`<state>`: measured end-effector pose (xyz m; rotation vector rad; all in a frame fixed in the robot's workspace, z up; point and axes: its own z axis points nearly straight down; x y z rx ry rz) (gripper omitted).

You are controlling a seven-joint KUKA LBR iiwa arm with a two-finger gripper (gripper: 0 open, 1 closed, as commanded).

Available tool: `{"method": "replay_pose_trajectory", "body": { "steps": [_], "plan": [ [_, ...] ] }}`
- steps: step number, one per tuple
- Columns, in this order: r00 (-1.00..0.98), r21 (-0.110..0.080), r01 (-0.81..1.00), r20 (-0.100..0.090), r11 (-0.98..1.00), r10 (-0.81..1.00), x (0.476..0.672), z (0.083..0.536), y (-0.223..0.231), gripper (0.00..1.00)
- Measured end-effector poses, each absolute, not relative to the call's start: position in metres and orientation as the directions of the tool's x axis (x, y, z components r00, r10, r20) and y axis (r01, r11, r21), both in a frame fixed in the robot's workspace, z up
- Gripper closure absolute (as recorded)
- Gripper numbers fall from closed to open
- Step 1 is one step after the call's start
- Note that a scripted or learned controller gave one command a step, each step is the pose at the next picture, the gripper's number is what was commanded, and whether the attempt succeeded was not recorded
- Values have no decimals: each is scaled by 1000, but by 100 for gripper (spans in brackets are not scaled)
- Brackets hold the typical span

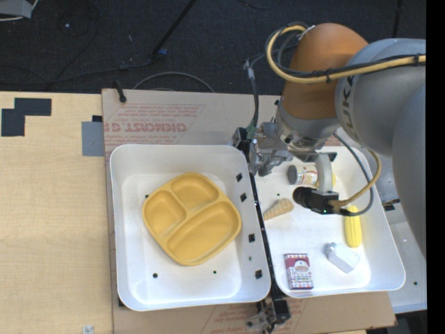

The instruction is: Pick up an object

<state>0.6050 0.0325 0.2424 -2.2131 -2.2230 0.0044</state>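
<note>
Over the right bin's far-left part, the gripper [306, 176] hangs low beneath the orange wrist band; its fingers are lost among dark hardware and cabling, so I cannot tell whether they are apart or closed, and nothing is visibly between them.

Nearest objects: a small grey cylinder [293, 174] just beside the gripper, a tan cone-shaped piece [278, 209] slightly nearer and left, close to the divider between bins. A black attachment [314, 200] juts out below the wrist, just beside the cone.

Further out: yellow corn cob [353, 229] lies lengthwise toward the right side, partly under a cable loop. White block [341, 257] sits near the corn's near end. Red card box [298, 271] lies flat at the near edge.

Right bin [389, 277] holds all loose candidates, which likely explains the arm's position there. Left bin [132, 284] carries a yellow divided plate [191, 218], well apart from the gripper.

Judgement: approach phase; the target is probably the cylinder or cone. Pick not yet confirmed.
</note>
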Motion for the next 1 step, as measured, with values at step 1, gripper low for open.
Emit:
{"method": "replay_pose_trajectory", "body": {
  "steps": [1],
  "plan": [
    [-4, -3, 1000, 0, 4, 1000, 604, 246, 86, 100]
  ]
}}
